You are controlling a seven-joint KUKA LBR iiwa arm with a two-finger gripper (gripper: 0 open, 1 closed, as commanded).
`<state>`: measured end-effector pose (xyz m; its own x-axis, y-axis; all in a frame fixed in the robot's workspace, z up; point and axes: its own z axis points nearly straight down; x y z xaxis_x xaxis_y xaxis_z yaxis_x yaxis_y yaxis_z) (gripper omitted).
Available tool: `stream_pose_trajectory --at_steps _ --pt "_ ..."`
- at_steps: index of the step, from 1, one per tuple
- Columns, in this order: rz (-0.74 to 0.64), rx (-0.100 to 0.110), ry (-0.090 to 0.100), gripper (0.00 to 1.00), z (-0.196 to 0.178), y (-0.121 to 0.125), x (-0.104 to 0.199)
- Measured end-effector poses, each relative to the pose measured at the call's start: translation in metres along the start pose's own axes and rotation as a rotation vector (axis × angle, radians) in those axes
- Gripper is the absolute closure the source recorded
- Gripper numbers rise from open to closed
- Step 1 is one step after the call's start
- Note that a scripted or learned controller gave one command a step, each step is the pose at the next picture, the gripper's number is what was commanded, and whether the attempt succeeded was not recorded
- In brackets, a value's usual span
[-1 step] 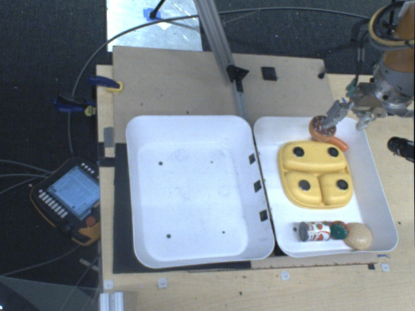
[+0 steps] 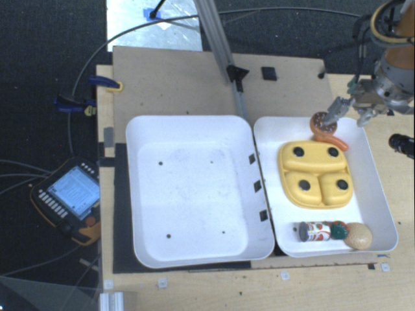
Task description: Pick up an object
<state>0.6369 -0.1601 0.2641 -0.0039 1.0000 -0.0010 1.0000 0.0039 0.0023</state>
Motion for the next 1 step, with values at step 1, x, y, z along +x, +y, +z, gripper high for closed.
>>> stream_pose_trajectory --at_steps 1 --pt "0.002 0.004 0.001 0.0 0.0618 0.0023 -0.0029"
